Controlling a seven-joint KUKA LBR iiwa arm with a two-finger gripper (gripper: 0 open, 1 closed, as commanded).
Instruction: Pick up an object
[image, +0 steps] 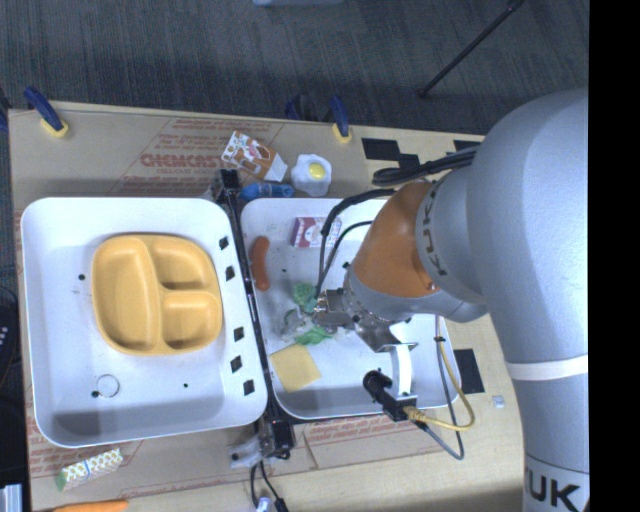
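Two white bins sit side by side, and the gripper (305, 322) is down inside the right bin (352, 402), near its middle, reaching leftward from the grey arm (500, 230) with its orange band (395, 250). I cannot tell how the gripper's tips stand; they are lost in the clutter under them. Right at the gripper lies a green object (305, 297), with more green showing just below the tips, too tangled to say whether anything is pinched. Below the gripper, a pale yellow cheese-like slice (295, 367) lies flat near the bin's left wall, with bare floor to its right. Above and left of the gripper, an orange sausage-shaped piece (261, 262) lies along that same wall. Above the gripper a small red-and-white packet (305, 232) rests near the bin's top edge. Much of the bin's right half is covered by the arm. Left of the gripper, past the shared wall, the left bin (50, 300) holds a yellow divided tray (155, 293), with open white floor all around it.
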